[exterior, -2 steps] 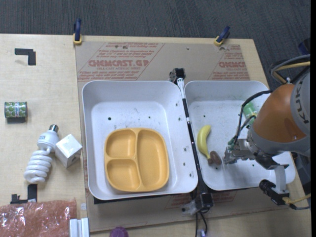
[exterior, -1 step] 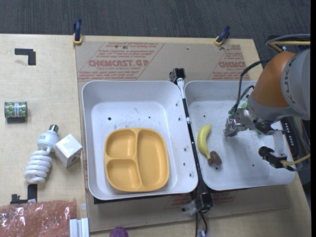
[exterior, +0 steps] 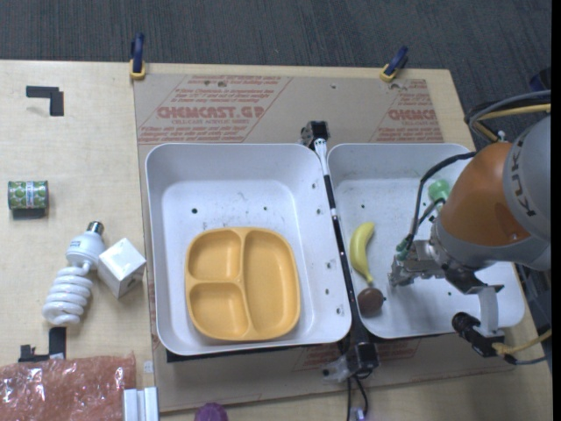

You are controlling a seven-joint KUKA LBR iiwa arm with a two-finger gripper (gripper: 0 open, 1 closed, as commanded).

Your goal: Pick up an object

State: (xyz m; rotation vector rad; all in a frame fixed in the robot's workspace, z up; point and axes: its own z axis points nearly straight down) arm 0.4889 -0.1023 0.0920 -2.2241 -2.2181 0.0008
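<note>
Yellow banana (exterior: 362, 251) lies just left of the end effector (exterior: 405, 273) — its opening can't be told.

Bench (exterior: 79, 156): light wood surface; carries a brown printed board (exterior: 219, 103) under two white bins (exterior: 158, 235); left of these lie a green can (exterior: 28, 196), a spiral bulb (exterior: 72, 279), a white cube (exterior: 122, 266).

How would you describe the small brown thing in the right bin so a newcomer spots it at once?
Look in the right bin, near its front left corner. Just below the lower tip of the banana lies a small round brown object, dark and ball-like, unlike the long yellow banana.
</note>
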